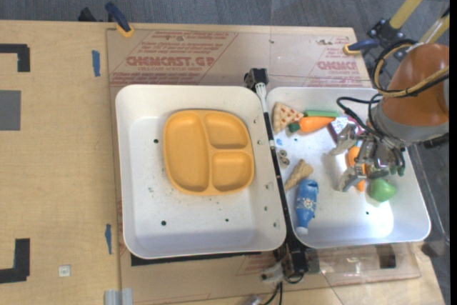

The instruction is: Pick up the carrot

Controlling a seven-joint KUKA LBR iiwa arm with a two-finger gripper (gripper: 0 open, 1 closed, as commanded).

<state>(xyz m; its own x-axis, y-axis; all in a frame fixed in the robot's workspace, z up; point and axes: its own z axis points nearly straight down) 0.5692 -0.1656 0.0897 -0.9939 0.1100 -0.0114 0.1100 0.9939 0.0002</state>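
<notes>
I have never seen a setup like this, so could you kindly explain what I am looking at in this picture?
One camera looks down at a slant on a bench with two shallow white bins. The grey and orange shape on the right is a robot arm; its gripper hangs low over the right bin. That bin holds toy food: a carrot, a pizza slice, an ice cream cone, a blue bottle and a green fruit beside the gripper. The left bin holds a yellow divided plate. The carrot lies apart from the gripper, not picked up.
</notes>
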